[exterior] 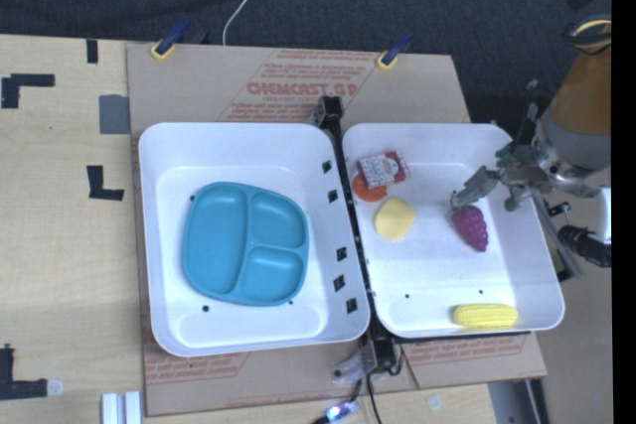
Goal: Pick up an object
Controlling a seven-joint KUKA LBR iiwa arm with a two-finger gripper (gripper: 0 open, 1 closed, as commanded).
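The right bin [437, 139] holds a purple bunch of grapes [473, 227], a yellow lemon [395, 218], a red and orange packet with a white label [378, 174] and a yellow corn cob [485, 315]. My gripper [467, 196] reaches in from the right and hangs over the bin's right half. Its tip sits right at the top of the grapes. Whether it touches them is unclear. The lemon lies to the left of the gripper, and the corn rests near the bin's front edge.
A blue divided plate [245, 243] lies in the left bin [159, 154]. A black hinge strip [343, 213] runs between the bins. Two clamps [169, 39] hold the cardboard sheet at the back.
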